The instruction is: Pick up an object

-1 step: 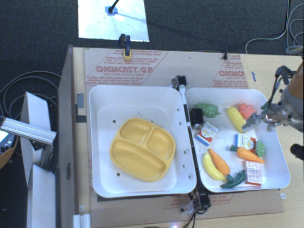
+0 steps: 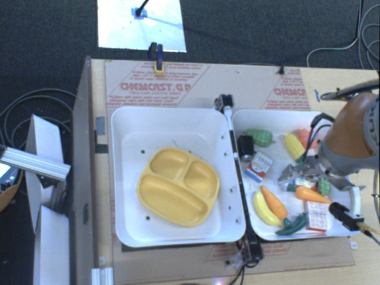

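Note:
The right bin (image 2: 261, 119) holds several toy foods: a green vegetable (image 2: 259, 137), a yellow corn cob (image 2: 294, 146), a small red, white and blue box (image 2: 258, 164), a banana (image 2: 265, 210) and a carrot (image 2: 274, 200) lying over it. A second orange carrot (image 2: 312, 195) and a red-and-white packet (image 2: 316, 216) lie further right. My gripper (image 2: 295, 173) is low in this bin, just above the second carrot and to the right of the small box. The wrist hides whatever is directly under it.
The left bin (image 2: 130, 129) holds a yellow divided tray (image 2: 178, 186). A dark green item (image 2: 292, 225) lies at the right bin's front edge. A black block (image 2: 245, 145) sits by the divider between the bins. The arm's orange band (image 2: 355, 126) overhangs the right bin's right side.

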Available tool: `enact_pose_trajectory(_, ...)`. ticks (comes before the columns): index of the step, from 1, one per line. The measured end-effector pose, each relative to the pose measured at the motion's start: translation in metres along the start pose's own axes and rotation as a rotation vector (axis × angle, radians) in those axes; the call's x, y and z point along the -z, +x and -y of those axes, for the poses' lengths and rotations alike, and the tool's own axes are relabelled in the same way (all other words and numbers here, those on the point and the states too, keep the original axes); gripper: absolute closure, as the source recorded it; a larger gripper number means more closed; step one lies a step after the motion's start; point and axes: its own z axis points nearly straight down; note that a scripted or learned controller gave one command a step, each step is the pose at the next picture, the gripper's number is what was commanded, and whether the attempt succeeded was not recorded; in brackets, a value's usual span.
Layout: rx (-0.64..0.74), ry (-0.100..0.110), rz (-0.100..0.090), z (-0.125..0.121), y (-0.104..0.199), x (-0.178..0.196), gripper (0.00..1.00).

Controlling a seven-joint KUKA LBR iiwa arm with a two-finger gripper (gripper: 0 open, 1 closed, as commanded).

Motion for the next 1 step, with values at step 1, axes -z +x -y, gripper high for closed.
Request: enact_pose_trajectory(1,0.006,-0.004,-0.004,-0.1021,-0.009,0.0038,0.0)
